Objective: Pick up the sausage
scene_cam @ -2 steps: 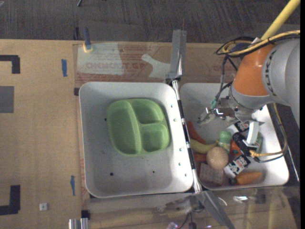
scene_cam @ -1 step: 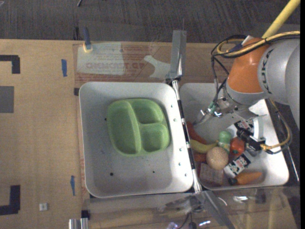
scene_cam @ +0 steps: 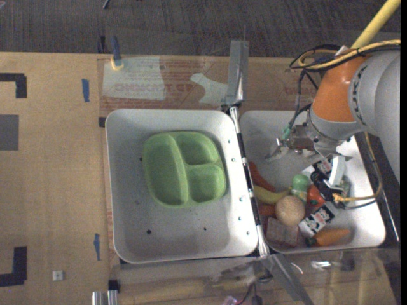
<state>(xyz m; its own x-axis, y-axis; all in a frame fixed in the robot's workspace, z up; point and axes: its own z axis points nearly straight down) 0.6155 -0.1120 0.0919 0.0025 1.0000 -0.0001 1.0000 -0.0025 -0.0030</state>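
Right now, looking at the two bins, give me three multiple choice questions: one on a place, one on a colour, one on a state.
1. Where does the green tray lie?
A. left bin
B. right bin
C. bare bench

2. What colour is the band on the arm?
A. blue
B. orange
C. green

3. How do the food items lie?
A. spread across both bins
B. stacked on the tray
C. heaped in the right bin

Answers: 1 A, the tray rests in the left bin. 2 B, the band above the wrist is orange. 3 C, the items crowd the right bin.
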